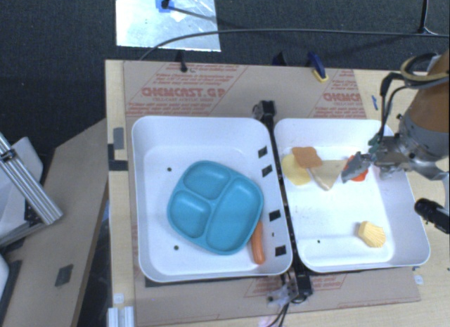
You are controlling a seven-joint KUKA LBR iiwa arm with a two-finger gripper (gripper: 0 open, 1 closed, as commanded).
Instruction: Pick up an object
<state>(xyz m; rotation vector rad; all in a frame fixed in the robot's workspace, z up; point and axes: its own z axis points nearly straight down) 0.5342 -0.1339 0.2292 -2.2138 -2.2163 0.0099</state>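
On the tabletop (pixel 91 178), the left bin (pixel 151 143) holds a blue divided plate (pixel 214 206) with an orange sausage (pixel 258 242) just beside it at its 4 o'clock. In the right bin (pixel 330 132), a yellow disc (pixel 295 171), an orange slab (pixel 306 156) and a pale wedge (pixel 328 176) cluster at 10 o'clock, and a yellow corn piece (pixel 371 233) sits at 5 o'clock. The gripper (pixel 354 168) hangs at the wedge's 3 o'clock edge by a small red piece (pixel 361 174); whether it is wide or narrow I cannot tell, so I judge it best centred over one item before closing.

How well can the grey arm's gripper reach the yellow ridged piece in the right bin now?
Probably yes: the yellow ridged piece lies alone on bare floor of the right bin, below the gripper, with nothing between them.
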